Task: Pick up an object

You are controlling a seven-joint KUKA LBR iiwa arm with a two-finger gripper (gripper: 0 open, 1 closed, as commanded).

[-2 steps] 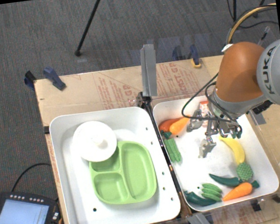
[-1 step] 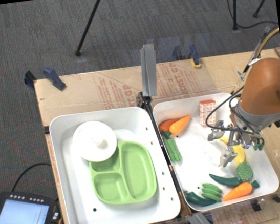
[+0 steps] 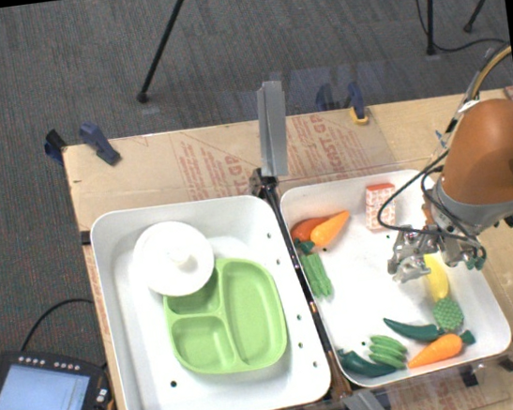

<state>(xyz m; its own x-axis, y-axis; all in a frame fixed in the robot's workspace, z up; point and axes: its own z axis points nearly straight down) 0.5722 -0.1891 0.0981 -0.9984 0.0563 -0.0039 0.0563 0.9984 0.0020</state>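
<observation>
Carrots: one [image 3: 436,349] is lying nearest, another [image 3: 328,228] farthest; between them the gripper [image 3: 422,256] is hanging just beside the yellow corn [image 3: 437,280], nothing visibly lifted. Finger state: can't tell. Pick not yet done.

**Dark carpet, a board-topped desk, stands behind**

Grey ribbed carpet [image 3: 48,67] covers the floor up and to the left of the gripper [image 3: 414,260]. Thin black stand legs [image 3: 163,42] slant across it, with more legs [image 3: 427,0] straight above the gripper. The desk [image 3: 185,167] has a tan board top printed with red lettering, held by blue clamps [image 3: 96,141] along its far edge. Far to the gripper's lower left, a control pendant [image 3: 43,405] with a pale screen lies on the floor. Light is even and soft.
</observation>
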